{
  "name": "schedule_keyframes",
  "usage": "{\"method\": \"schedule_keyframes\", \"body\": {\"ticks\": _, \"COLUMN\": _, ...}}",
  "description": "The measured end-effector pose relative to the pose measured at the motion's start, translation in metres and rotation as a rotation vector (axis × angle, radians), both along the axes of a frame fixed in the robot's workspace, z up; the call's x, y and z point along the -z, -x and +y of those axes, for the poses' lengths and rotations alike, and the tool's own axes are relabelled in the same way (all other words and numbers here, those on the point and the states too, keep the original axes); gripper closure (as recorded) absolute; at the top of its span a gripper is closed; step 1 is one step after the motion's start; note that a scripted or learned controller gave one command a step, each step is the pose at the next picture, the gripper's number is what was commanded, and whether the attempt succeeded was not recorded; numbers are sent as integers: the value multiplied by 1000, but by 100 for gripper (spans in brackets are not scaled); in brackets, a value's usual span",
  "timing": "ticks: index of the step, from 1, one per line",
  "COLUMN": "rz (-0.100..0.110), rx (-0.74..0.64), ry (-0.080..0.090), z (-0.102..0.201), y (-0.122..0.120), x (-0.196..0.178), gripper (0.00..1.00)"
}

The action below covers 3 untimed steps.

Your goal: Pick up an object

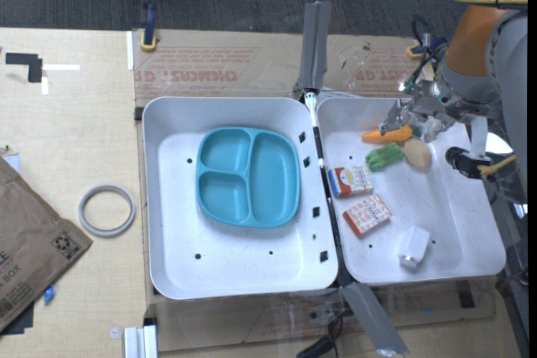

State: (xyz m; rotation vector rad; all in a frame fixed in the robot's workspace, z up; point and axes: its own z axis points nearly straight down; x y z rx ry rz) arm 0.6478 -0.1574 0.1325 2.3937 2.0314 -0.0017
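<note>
The grey arm (503, 54) reaches in from the right, its orange band (474, 29) high above the wrist, and bends down over the far corner of the right bin (470, 260). The hand (411, 117) sits low at the bin's back edge, right over the carrot (388, 132); whether it is open or closed on anything cannot be told, since the wrist and cables cover it.

There are two white bins side by side on the counter (67, 121). The left bin (168, 264) holds one teal divided plate (249, 177) with three compartments, lying flat near the middle.

The right bin holds six things. One orange carrot lies at the back, just under the hand. One green vegetable (384, 156) lies just in front of the carrot, and one pale potato (418, 153) is touching the green piece on its right. Two small printed boxes lie nearer the middle: one (351, 181) toward the bin's left wall, the other (367, 215) just in front of it. One small white block (413, 246) lies apart from them, toward the front.

On the counter to the left lie one roll of tape (106, 209) and one brown paper bag (29, 243).
</note>
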Motion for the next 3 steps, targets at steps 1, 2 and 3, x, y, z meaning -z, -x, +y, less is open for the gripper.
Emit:
{"method": "schedule_keyframes", "body": {"ticks": 1, "rz": 2, "rx": 136, "ry": -1, "z": 34, "y": -5, "x": 41, "gripper": 0}}
{"method": "schedule_keyframes", "body": {"ticks": 2, "rz": 2, "rx": 131, "ry": 2, "z": 34, "y": -6, "x": 31, "gripper": 100}}
{"method": "schedule_keyframes", "body": {"ticks": 3, "rz": 0, "rx": -110, "ry": 0, "z": -33, "y": -11, "x": -67, "gripper": 100}}
